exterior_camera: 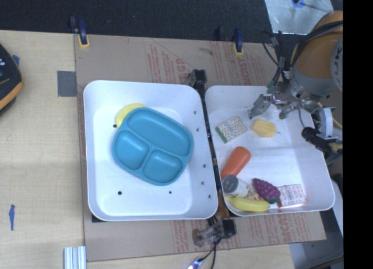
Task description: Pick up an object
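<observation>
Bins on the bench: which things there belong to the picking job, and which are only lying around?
For the job:
tool
yellow piece
orange carrot
banana
purple grapes
green packet
blue divided plate

Lying about:
blue clamps
grey tape

The grey arm [319,58] enters from the right, its orange band rounded above the wrist. Below and left of that band hangs the two-finger gripper [271,106], its metal fingers [259,107] spread apart and angled downward, with nothing between them. Dark cables trail behind the wrist.
</observation>
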{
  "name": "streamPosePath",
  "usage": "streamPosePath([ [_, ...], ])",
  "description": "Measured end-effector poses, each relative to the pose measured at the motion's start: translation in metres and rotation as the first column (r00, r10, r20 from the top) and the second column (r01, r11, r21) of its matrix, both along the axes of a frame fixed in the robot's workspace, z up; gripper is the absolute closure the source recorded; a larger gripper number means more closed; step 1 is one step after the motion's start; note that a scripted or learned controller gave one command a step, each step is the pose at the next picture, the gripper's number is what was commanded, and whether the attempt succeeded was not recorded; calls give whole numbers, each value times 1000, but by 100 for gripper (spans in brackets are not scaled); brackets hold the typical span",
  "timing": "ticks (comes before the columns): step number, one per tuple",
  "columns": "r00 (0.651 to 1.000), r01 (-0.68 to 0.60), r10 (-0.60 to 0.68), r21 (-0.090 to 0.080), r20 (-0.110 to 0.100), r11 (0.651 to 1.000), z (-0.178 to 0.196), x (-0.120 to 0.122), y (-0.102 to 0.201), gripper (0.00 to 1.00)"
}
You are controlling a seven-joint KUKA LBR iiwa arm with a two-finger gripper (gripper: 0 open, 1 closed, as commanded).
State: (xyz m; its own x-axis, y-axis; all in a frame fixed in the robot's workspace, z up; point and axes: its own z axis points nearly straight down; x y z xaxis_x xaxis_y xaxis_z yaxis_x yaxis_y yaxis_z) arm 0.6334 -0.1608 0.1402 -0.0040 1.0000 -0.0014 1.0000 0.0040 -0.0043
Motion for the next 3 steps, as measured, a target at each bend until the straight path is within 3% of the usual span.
streamPosePath([
  [1, 1000, -1, 1, 0, -1, 1000, -44, 0, -9, 0],
  [2, 1000, -1, 1, 1, -1, 1000, -48, -4, -21, 0],
  [3, 1000, -4, 4, 0, -1, 1000, -37, -3, -22, 100],
])
